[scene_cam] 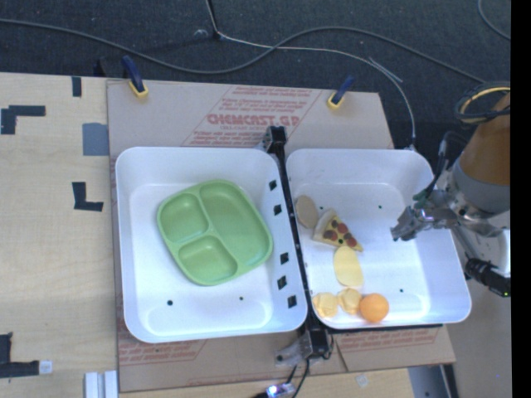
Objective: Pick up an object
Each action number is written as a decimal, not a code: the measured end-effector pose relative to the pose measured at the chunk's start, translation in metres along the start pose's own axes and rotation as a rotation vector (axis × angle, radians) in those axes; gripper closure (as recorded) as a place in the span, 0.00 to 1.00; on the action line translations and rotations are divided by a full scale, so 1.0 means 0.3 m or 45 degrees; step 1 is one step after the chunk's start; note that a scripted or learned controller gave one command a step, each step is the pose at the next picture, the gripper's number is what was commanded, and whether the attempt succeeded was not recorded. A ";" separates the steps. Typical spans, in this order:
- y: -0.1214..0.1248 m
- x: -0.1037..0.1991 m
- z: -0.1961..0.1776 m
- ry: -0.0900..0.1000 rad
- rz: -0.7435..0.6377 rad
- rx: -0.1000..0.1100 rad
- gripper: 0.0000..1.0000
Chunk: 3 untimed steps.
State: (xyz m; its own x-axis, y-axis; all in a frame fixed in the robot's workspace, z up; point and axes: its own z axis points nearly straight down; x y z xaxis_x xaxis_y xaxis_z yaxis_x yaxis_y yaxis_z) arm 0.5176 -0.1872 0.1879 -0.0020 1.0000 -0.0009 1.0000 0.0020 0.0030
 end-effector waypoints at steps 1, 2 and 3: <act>0.002 0.001 -0.057 0.001 0.001 0.003 1.00; -0.012 0.190 -0.097 0.003 -0.005 0.004 1.00; -0.053 0.345 -0.107 0.002 -0.002 0.007 1.00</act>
